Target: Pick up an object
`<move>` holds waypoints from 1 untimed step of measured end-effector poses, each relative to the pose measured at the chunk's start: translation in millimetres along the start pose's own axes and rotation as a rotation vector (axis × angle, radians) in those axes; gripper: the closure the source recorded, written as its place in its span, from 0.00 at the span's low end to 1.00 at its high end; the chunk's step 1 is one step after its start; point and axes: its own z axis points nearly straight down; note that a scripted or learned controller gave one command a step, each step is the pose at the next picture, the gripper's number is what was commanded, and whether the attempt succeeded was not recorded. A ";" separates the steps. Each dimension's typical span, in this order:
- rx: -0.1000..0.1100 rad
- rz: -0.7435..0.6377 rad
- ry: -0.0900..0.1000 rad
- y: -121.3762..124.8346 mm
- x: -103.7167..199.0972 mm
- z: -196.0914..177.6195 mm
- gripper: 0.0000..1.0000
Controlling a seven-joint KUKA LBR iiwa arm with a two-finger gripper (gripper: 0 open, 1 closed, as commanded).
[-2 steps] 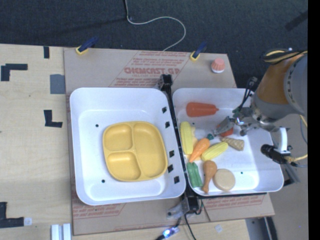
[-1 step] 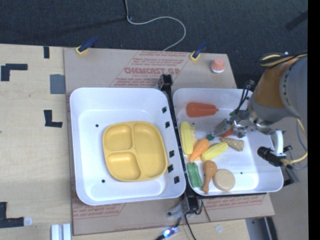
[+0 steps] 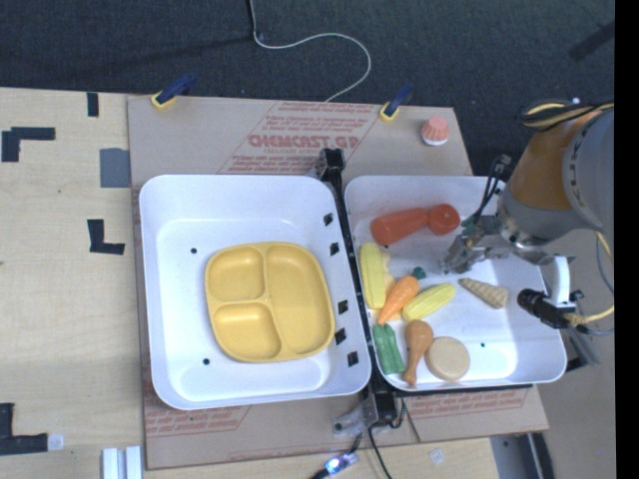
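- The gripper (image 3: 461, 254) is seen low inside the right bin (image 3: 519, 367), just right of the red sausage (image 3: 412, 224); whether it is released or clenched cannot be told, and nothing is seen held.
- The toys are crowded left of the gripper: the sausage, a corn cob (image 3: 429, 300), a carrot (image 3: 397, 297).
- A neighbour may be pushed away, because the pieces are touching.
- The round sausage could be squeezed out and rolled aside.

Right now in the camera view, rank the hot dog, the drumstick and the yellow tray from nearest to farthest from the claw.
1. Hot dog, just left of the claw in the right bin.
2. Drumstick, toward that bin's front edge.
3. Yellow tray, in the left bin.
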 end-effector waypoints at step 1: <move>-0.002 0.003 0.002 1.4 -6.6 -43.6 1.00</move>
